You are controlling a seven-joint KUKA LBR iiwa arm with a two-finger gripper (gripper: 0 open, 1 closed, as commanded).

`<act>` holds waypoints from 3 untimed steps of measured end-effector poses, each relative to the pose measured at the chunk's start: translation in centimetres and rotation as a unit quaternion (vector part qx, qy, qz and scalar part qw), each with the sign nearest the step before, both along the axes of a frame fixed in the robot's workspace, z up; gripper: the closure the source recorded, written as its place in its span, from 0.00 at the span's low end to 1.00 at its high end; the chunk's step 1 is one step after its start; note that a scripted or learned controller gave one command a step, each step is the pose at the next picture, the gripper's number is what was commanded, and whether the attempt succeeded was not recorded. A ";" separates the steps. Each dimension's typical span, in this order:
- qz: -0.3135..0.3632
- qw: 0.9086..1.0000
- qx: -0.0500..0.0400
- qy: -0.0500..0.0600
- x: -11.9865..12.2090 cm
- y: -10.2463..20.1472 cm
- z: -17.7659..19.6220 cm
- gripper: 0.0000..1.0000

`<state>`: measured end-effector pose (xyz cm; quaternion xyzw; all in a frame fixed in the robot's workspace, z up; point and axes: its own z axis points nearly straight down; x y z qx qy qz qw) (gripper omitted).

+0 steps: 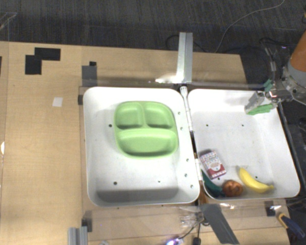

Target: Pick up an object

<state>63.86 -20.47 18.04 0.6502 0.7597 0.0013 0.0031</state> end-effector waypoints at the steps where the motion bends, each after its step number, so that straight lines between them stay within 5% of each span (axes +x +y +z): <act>1: 0.014 1.000 0.000 0.000 -2.3 0.0 -2.4 0.00; 2: 0.002 1.000 -0.001 -0.002 -1.2 0.0 -9.1 0.00; 3: 0.004 1.000 -0.002 -0.010 -0.7 0.0 -7.3 1.00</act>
